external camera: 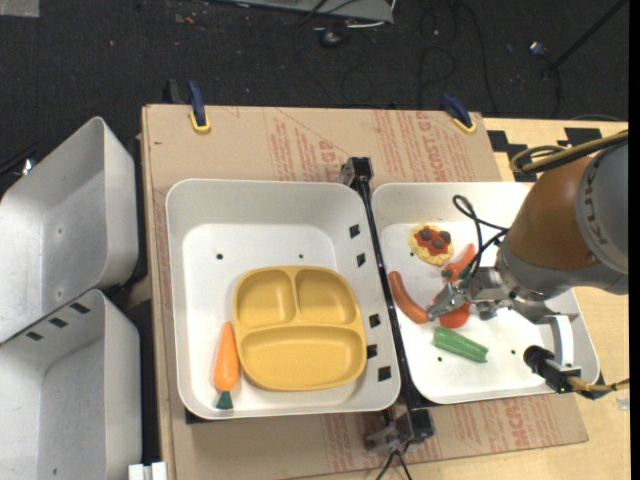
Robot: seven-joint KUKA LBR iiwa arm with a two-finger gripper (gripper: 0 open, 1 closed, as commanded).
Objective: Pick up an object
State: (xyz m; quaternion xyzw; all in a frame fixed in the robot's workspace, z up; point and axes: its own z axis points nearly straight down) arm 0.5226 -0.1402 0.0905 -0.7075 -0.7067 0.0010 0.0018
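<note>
In the right bin [580,353] my gripper [450,302] hangs low, right over a small red round object [456,317] that is partly hidden beneath it. A red sausage [406,297] lies just left of the gripper. A green pickle-shaped piece [461,345] lies just below it. Behind the gripper is an orange carrot-like piece [461,260], and farther back a small pizza slice with red toppings [431,242]. The grey and orange arm [560,238] covers the bin's right side.
The left bin [190,268] holds a yellow divided plate [298,328] and an orange carrot [227,358] at the plate's left. A black divider [378,278] runs between the bins. Black cables [470,218] loop over the right bin's back.
</note>
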